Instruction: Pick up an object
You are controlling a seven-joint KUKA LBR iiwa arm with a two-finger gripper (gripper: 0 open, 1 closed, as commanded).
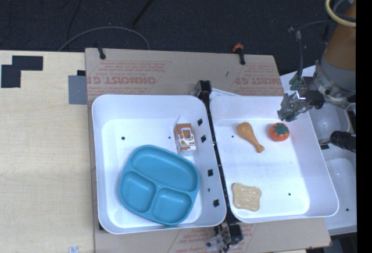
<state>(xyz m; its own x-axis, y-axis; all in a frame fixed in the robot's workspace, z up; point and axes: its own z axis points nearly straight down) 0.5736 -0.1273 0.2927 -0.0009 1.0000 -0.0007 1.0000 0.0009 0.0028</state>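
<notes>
In the right bin (302,188) lie a tan chicken drumstick (250,136), a red tomato with a green top (279,132) and a flat beige cracker-like piece (246,196). The left bin (107,129) holds a blue divided plate (158,184) and a small orange-and-white carton (185,137). My gripper (289,110) hangs over the right bin's far right corner, just above and behind the tomato. Nothing shows between its fingers.
A black divider with clips (209,153) runs between the two bins. Both bins rest on a cardboard sheet (174,74). The arm's grey body with its orange band (343,42) comes in from the right, with cables near it.
</notes>
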